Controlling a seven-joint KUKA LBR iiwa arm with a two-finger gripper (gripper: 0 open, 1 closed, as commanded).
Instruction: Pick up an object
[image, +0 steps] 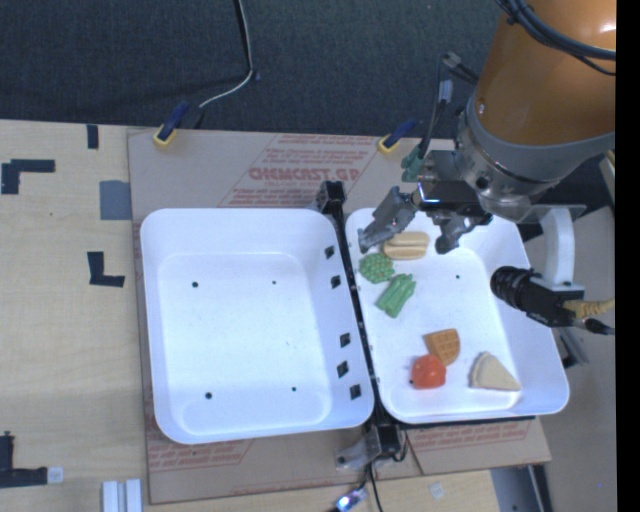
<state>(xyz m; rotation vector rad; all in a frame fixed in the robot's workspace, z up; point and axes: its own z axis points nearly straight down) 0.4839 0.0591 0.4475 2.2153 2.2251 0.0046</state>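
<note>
My gripper (416, 233) hangs over the far end of the right bin (535, 330), its two dark fingers (384, 224) spread apart, so it is open. A tan bread roll (406, 246) lies on the bin floor just below the gap between them, and neither finger visibly touches it. Close to the left finger sits a round green vegetable (377, 267), with a bunch of green beans (396, 295) in front of it. Nearer the front lie an orange piece (443, 345), a red tomato (428, 372) and a pale cheese wedge (493, 373).
The left bin (240, 320) adjoins the right one along a black clipped divider (345, 300). The arm's wide orange and grey body (545, 90) looms above the right bin's far corner. A black cylinder with a cable (530, 292) sticks out over the right rim.
</note>
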